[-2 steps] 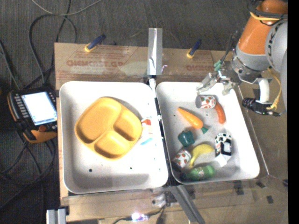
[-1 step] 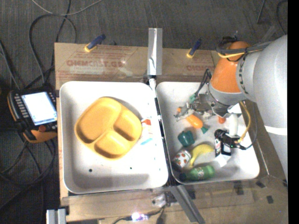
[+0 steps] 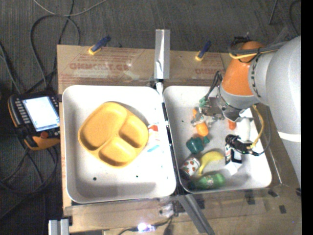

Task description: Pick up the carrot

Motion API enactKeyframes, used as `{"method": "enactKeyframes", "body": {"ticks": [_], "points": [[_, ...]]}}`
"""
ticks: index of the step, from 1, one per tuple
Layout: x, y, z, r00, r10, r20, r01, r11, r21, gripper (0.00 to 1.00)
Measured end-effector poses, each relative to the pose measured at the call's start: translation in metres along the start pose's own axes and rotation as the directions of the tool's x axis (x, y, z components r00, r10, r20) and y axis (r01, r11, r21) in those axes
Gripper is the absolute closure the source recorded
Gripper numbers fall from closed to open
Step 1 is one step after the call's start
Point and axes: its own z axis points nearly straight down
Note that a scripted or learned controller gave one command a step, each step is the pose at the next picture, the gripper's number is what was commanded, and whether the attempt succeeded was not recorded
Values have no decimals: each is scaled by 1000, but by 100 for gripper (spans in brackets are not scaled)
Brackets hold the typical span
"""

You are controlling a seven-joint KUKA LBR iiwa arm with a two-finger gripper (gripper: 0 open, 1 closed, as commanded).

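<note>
The jaws [image 3: 208, 110] are seen in the upper part of the right-hand bin [image 3: 264, 177], lowered close over the carrot [image 3: 200, 127]; whether they are released or clenched cannot be told, because the wrist hides them from above. The carrot, a small orange piece with a green top, lies just below and left of the jaws, near the bin's upper left region, and no part of it is shown between them, so no grasp can be claimed. Just below the carrot a dark green toy [image 3: 196, 144] is found, and further down a banana [image 3: 211, 159], a round red-and-white item [image 3: 190, 167] and a green vegetable [image 3: 209, 181] are crowded along the bin's lower edge. The left-hand bin [image 3: 73, 180] is occupied by a yellow divided plate [image 3: 113, 133]. For the step in hand to be done well, the jaws would best be centred across the carrot's narrow width and brought down fully before closing, with the green toy kept outside the closing path, and the lift judged only once the carrot is seen rising.
</note>
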Motion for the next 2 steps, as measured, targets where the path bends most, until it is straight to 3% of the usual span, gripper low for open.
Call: {"method": "enactKeyframes", "body": {"ticks": [1, 2], "points": [[-33, 0, 9, 999, 42, -1, -42, 999, -14, 100], [-52, 30, -39, 992, 125, 3, -125, 992, -1, 100]]}}
